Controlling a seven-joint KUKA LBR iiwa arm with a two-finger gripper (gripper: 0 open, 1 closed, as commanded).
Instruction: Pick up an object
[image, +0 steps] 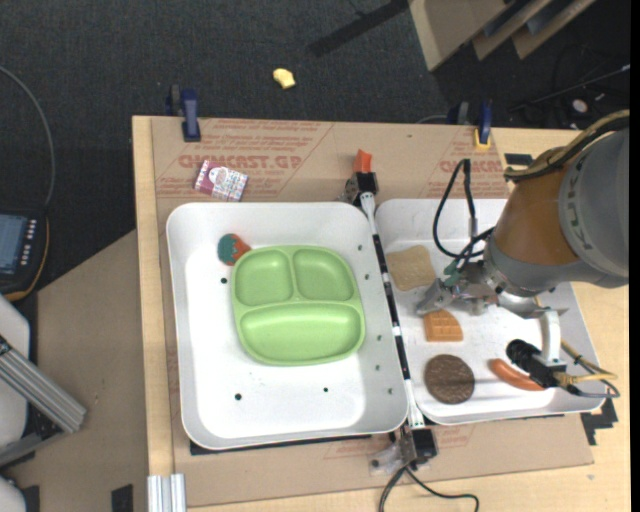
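White bins sit side by side on the bench; the left bin (200, 380) carries a green divided plate (297, 303) with a small red-and-teal object (234, 248) just off its upper-left corner. Right bin (480, 400), right of centre in the frame: a tan bread-like slice (410, 267), an orange waffle-like square (443, 326), a brown round patty (449, 379), a red sausage-shaped piece (512, 374) at lower right. Gripper (455, 293) hangs low over the right bin, between slice and square, near both. Cannot tell how it is set, nor whether it is touching anything; nothing visibly held.

Judgement: approach stage, no pick yet. The square looks the closest candidate. To do it well: centre over one item alone, come straight down, avoid nudging the slice or the bin divider (385, 300), close fully before lifting.
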